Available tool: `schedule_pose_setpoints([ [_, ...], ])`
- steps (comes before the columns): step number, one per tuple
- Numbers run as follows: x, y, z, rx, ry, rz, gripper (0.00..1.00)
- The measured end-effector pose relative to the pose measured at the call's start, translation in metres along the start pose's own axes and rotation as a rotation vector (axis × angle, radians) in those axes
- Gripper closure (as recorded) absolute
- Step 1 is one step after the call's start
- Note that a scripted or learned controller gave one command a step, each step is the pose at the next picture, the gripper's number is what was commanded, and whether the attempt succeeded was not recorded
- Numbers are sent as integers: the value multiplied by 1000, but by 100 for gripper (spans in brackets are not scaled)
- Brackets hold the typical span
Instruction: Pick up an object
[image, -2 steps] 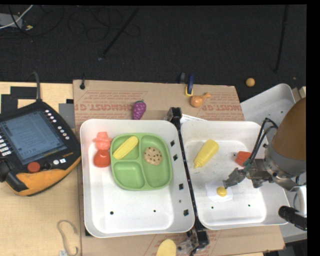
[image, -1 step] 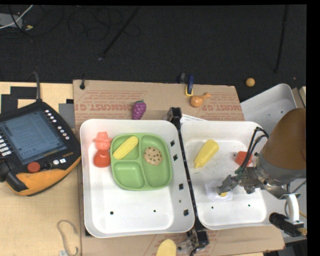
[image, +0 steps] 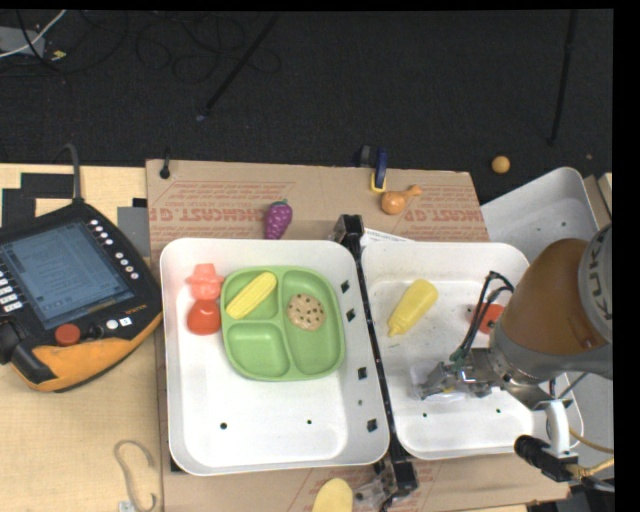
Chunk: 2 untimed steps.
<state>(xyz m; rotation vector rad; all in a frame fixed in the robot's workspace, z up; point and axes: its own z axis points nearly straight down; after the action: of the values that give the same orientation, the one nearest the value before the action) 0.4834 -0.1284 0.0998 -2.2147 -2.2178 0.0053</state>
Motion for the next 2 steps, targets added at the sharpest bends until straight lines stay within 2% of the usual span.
schedule_pose_setpoints([
  [1,1,0,13,-3,-1,2,0],
  [2,-1,0,1,-5,-1,12,100],
])
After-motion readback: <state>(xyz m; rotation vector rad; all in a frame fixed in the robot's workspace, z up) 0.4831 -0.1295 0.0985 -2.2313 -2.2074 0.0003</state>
